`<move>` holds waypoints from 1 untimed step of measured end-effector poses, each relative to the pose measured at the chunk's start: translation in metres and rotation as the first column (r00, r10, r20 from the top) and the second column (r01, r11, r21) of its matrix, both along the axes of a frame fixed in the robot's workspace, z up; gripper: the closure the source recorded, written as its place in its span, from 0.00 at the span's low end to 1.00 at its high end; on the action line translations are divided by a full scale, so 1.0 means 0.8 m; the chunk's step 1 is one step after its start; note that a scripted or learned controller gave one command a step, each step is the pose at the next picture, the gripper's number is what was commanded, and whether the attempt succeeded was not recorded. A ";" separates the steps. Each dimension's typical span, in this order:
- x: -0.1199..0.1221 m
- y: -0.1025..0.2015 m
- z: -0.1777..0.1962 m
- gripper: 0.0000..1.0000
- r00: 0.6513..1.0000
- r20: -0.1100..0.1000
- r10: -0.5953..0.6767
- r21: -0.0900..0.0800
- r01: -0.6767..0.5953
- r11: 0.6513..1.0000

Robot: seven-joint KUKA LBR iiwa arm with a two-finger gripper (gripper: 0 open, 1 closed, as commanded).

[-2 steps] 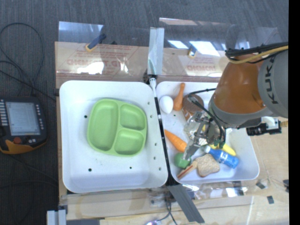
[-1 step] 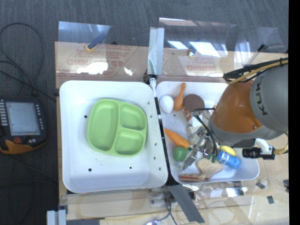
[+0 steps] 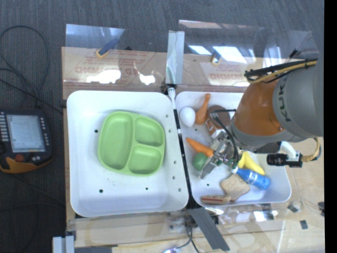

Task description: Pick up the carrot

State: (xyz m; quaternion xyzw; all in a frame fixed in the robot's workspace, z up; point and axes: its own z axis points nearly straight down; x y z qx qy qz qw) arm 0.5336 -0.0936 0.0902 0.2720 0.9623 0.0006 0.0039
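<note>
Camera view: at centre-right of the frame, your metal two-finger gripper [image 3: 213,161], jaws apart, hovers beside the orange tapered carrot [image 3: 199,146] lying unlifted in the right white bin [image 3: 279,193]; grasp remains.

Bright even overhead light; glare on clear panels [image 3: 221,46]; soft shadows; slightly soft focus.

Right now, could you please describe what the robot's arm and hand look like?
The arm is bulky and rounded, grey, with dark lettering on its side and a wide orange band above the wrist. Black cables loop along its top. The hand is small, metallic grey, with thin fingers.
</note>
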 end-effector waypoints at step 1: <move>0.003 -0.001 0.011 1.00 1.000 0.006 0.001 -0.004 -0.001 1.000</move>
